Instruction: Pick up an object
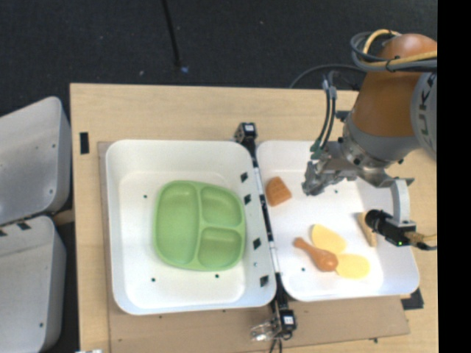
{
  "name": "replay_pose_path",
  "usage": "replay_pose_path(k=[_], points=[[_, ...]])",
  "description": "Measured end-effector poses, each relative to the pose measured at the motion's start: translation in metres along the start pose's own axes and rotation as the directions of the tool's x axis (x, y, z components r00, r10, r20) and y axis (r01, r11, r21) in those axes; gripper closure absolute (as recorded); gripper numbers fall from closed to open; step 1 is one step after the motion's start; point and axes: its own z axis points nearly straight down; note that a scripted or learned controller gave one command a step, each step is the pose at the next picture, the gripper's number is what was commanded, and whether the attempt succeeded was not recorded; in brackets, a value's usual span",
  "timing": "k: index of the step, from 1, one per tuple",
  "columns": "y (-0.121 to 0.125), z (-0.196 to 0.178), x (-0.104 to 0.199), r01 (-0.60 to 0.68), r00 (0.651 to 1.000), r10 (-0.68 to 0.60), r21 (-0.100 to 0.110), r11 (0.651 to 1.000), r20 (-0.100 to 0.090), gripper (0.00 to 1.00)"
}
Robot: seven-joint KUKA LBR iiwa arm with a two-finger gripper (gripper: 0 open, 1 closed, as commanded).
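Note:
The right bin point(390, 282) holds an orange-brown chunk point(277, 192) near its left wall, an orange drumstick-shaped piece point(317, 254), and two yellow pieces point(327, 237) point(353, 266) beside it. A tan stick point(366, 229) lies further right. My gripper point(314, 183) hangs low over the bin's upper middle, right of the orange-brown chunk and above the yellow pieces. I see nothing between its fingertips.
The left bin point(121, 197) holds a green divided plate point(199, 225). A ridge with black clips point(259, 197) separates the two bins. The wooden bench point(147, 109) surrounds both, with white chairs point(29, 168) at far left.

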Motion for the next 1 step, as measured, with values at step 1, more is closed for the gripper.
replay_pose_path(k=[1], points=[[0.0203, -0.0015, 0.0532, -0.001, 1.0, 0.001, 0.0, 1.0, 0.001, 1.0]])
